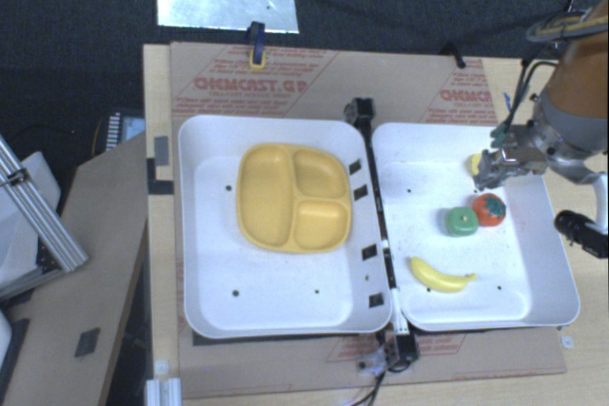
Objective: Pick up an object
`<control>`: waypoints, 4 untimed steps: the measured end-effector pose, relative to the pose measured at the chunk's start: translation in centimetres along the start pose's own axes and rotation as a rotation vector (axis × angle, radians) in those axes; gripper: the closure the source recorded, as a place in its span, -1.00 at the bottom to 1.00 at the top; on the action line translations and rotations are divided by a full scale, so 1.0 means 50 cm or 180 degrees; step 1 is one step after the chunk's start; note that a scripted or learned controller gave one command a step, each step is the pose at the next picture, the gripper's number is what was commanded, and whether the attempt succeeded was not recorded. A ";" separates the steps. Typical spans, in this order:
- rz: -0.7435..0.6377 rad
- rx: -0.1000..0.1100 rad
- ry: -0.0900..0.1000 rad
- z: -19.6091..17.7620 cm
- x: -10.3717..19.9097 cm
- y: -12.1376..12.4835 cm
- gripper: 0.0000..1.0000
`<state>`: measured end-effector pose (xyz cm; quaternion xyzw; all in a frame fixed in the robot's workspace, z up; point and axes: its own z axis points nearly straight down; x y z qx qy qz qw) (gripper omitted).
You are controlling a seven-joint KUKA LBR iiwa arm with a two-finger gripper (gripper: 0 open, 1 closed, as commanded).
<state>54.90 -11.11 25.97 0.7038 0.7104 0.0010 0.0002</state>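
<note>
gripper (490,168) over yellow obj (474,164), right bin (547,299)

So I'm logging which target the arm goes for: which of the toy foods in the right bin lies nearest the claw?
The small yellow piece, partly hidden beside the claw. The tomato, green piece and banana lie farther toward the front.

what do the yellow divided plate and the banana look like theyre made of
The yellow divided plate looks like moulded plastic: one even colour, soft rounded compartment ridges, a dull sheen. The banana also seems plastic, probably a toy: smooth uniform yellow with no spots, though it is too small to be sure.
</note>
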 end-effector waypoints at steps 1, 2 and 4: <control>-0.0002 0.0001 0.0002 0.029 0.118 0.012 1.00; -0.0002 0.0001 0.0000 0.055 0.227 0.037 1.00; -0.0001 -0.0001 0.0003 0.031 0.428 0.063 1.00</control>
